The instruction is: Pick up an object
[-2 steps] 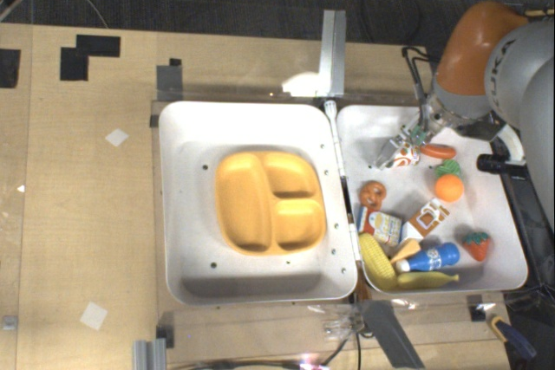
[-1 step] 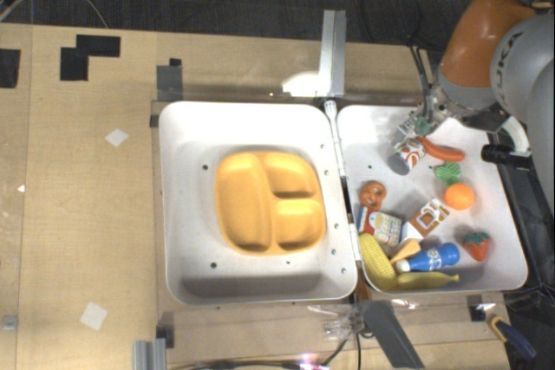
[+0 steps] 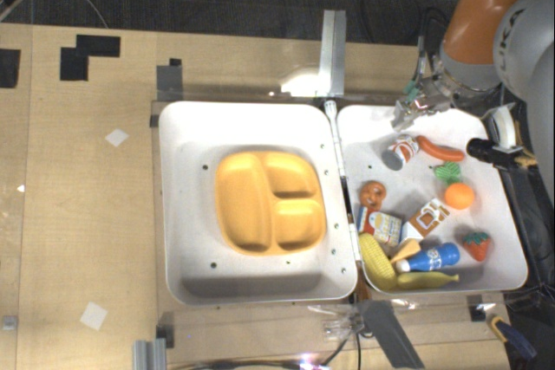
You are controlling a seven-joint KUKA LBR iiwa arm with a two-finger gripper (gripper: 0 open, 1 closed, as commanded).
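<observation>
The right bin (image 3: 503,273) holds a heap of toy food. A red and white can (image 3: 401,152) lies near its far left, beside an orange-red sausage (image 3: 440,150). A green piece (image 3: 448,172) and an orange ball (image 3: 460,196) lie to the right, with a strawberry (image 3: 476,245) nearer the front. A blue bottle (image 3: 434,257), a banana (image 3: 425,279), a corn cob (image 3: 373,256), a small carton (image 3: 382,227) and a brown box (image 3: 429,217) crowd the front. My gripper (image 3: 409,110) hangs over the bin's far edge, just above the can, with nothing seen in it.
The left bin (image 3: 186,186) carries a yellow divided tray (image 3: 269,199) in its middle. A metal post (image 3: 333,56) stands behind the wall between the bins. The arm's orange band (image 3: 486,9) and a black cable part (image 3: 494,153) reach over the right bin's far right.
</observation>
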